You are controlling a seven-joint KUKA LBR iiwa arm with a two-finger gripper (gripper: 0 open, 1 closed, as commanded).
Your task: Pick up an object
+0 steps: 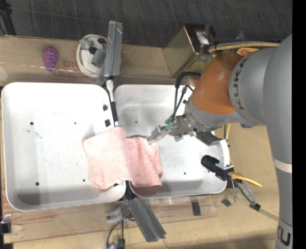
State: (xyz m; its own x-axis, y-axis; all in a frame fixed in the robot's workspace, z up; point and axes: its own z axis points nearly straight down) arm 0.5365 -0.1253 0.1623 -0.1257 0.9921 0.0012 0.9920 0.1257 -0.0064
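Grey arm [269, 92] with its orange band reaches over the right bin [142, 95]. Both white bins sit on a brown bench [28, 61] above dark carpet. Its gripper [158, 135] hangs just beside the pink cloth [122, 162], which drapes across the divider between both bins; how wide it stands, I cannot tell.

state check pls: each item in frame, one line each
pink cloth: crumpled, draped over the divider between both bins, not held
gripper: low in the right bin, at the cloth's upper right edge
left bin: holds the cloth's left part
purple object: lying on the bench outside the bins
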